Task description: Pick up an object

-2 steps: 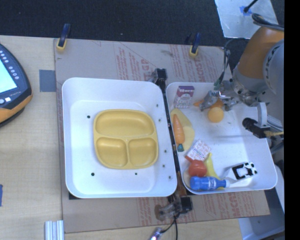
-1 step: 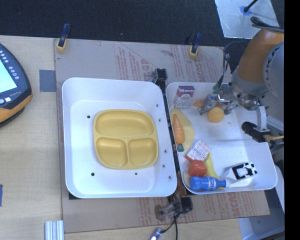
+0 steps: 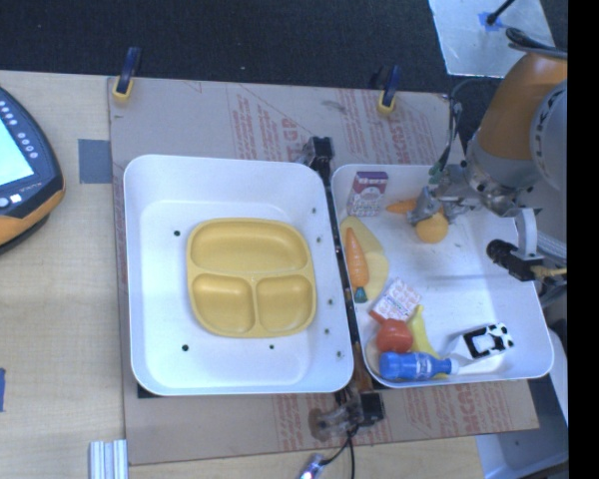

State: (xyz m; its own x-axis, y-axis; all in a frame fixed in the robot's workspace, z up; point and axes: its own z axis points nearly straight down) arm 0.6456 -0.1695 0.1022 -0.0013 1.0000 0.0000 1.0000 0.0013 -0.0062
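Hovering tool (image 3: 428, 208), round yellow fruit (image 3: 433, 230)

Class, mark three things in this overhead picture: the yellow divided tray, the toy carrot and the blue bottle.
yellow divided tray (image 3: 250, 275), camera view, centre ridge.
toy carrot (image 3: 355, 257), camera view, middle of orange body.
blue bottle (image 3: 411, 366), camera view, middle of body.

Teach pendant (image 3: 5, 168) at bench's left edge. Blue clamps (image 3: 126, 73) & (image 3: 388, 86) on cardboard's far edge. Grey tape patch (image 3: 95, 160) near pendant, left of cardboard.
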